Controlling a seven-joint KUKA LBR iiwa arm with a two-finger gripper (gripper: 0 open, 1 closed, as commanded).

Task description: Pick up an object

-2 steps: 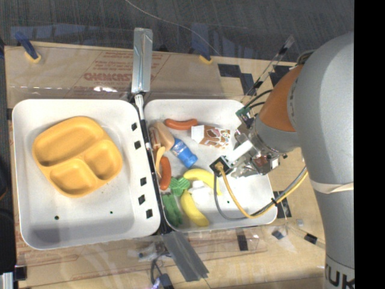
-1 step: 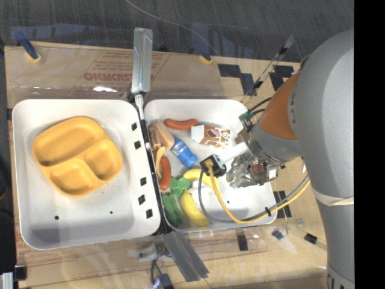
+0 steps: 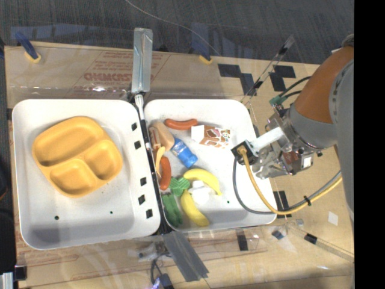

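Note:
The right bin (image 3: 240,116) holds a heap of toy food along its left side. A red sausage (image 3: 180,124) lies at the back, with a brown and white packet (image 3: 212,136) to its right. A blue bottle (image 3: 184,153) sits in the middle, next to a hot dog bun (image 3: 161,137). Two yellow bananas (image 3: 203,179) (image 3: 194,210) lie near the front, with a white piece (image 3: 201,193) between them and green pieces (image 3: 174,191) to their left. My gripper (image 3: 272,163) hangs over the bin's right rim, apart from all the food, and nothing shows in it.
In the left bin (image 3: 30,221) rests a yellow divided tray (image 3: 76,155). A yellow cable (image 3: 255,194) loops from the wrist over the right bin's front right corner. A metal divider (image 3: 142,62) stands behind the bins' shared wall.

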